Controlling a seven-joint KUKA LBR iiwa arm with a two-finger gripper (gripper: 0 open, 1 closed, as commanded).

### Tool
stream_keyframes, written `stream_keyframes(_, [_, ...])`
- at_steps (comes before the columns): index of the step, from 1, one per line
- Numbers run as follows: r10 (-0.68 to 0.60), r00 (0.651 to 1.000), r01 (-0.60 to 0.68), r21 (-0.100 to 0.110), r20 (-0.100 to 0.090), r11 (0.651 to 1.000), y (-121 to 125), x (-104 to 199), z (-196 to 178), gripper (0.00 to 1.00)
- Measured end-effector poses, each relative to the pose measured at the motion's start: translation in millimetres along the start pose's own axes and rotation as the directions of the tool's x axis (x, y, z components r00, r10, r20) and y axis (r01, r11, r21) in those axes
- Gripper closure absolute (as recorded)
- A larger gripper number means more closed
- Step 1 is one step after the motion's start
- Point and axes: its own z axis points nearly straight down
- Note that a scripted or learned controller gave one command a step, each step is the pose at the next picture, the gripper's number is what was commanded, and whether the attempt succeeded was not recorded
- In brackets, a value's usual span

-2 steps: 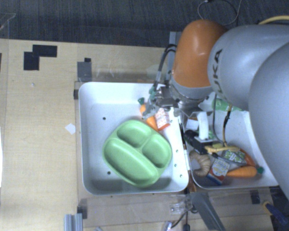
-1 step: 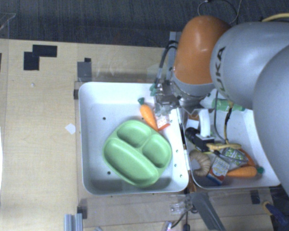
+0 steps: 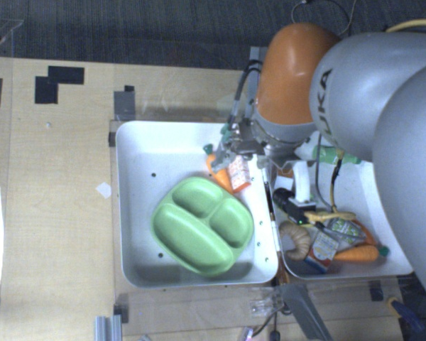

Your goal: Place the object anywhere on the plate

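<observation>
Because the camera looked down at a slant from above the surface (image 3: 50,190), the grey arm with its orange band (image 3: 295,73) entered from the right of the frame and hid much of its own wrist. The end effector (image 3: 236,155) hung just right of the frame's centre, over the upper right corner of the left white bin (image 3: 131,190). An orange and white packet-like object (image 3: 234,175) sat directly beneath it, seemingly gripped there, though whether the tips were truly pinching it or merely above it could not be told. The green plate (image 3: 202,224), divided into three compartments, lay tilted in the middle of that bin, its upper right edge just beside the object. The object appeared not yet over the plate, probably held high to clear the rim. The right bin (image 3: 383,190), at lower right, held a jumble of other items, including a carrot-like piece (image 3: 355,253), likely the supply being drawn from.
</observation>
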Motion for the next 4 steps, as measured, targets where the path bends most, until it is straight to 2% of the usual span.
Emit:
stream_keyframes(1, [-0.003,1.000,0.003,-0.003,-0.002,1.000,2,0,-11,1.00])
stream_keyframes(2, [-0.003,1.000,0.003,-0.003,-0.002,1.000,2,0,-11,0.00])
stream_keyframes(3, [-0.006,1.000,0.006,-0.007,-0.004,1.000,3,0,-22,1.00])
stream_keyframes(4, [-0.006,1.000,0.006,-0.007,-0.004,1.000,3,0,-22,0.00])
